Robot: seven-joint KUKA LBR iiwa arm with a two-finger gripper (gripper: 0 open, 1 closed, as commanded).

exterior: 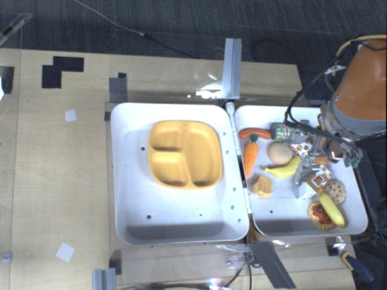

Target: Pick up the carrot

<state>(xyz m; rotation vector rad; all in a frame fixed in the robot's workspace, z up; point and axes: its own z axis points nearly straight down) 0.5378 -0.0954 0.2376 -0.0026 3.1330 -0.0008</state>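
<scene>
While my arm (363,83) leans in from the right, the wooden surface (54,180) stretches out on the far left with a few black marks and pale squares on it. Next comes the left bin (130,210), which carries a yellow tray (183,153) with three compartments, set a little above the bin's middle.

Just past the divider between the bins, the right bin (284,219) starts, and the carrot (251,157) lies along its left wall, nearly upright in the view, green top (253,139) pointing to the back. A sausage (254,133) lies crosswise just behind that top (close enough that I cannot say whether they touch). Near the carrot's thin end sits a small yellow wedge (262,186).

Further right are a potato (279,153) and, just in front of it, a banana (283,169). My claw (309,162) hangs over the middle of this bin, right of the banana and well apart from the carrot; its fingers are lost in clutter, so I cannot tell how they stand. Beyond it lie a cookie (334,190) and a second banana (331,209) resting on a reddish piece (318,215) in the bin's near right corner.
</scene>
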